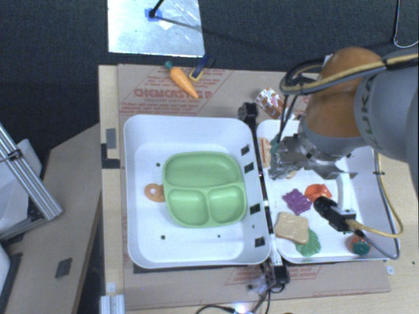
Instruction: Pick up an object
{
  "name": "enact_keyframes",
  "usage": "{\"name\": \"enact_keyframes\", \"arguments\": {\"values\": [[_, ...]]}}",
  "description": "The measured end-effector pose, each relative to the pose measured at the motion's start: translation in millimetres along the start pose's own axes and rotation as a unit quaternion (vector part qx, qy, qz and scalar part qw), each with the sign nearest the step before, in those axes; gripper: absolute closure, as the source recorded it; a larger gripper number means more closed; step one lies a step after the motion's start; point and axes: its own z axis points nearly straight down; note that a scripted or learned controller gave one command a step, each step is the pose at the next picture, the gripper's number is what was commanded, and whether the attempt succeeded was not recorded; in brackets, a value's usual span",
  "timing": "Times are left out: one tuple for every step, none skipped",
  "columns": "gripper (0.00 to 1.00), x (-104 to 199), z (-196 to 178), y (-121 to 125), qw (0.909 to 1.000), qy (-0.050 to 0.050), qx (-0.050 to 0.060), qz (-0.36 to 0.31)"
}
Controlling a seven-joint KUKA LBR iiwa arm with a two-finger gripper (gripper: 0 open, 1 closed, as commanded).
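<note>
Looming nearest the lens, the grey arm (366,103) is reaching into the right bin (366,205), its gripper (283,165) hanging at that bin's ten o'clock, grip impossible to tell. Toy toast (291,227) is lying at six o'clock beside a purple piece (298,201). Left bin (141,195) is holding a green tray (203,188).

The bins (141,241) look like smooth white plastic, a little glossy; the green tray (203,188) is matt plastic; the bench (72,175) is pale wood or board; the sheet (156,19) behind shines like metal foil
</note>
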Motion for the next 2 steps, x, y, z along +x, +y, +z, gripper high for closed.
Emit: {"name": "enact_keyframes", "arguments": {"values": [[1.0,47,9,1,1.0,0.0,0.001,0.0],[1.0,95,12,2,1.0,0.0,0.001,0.0]]}}
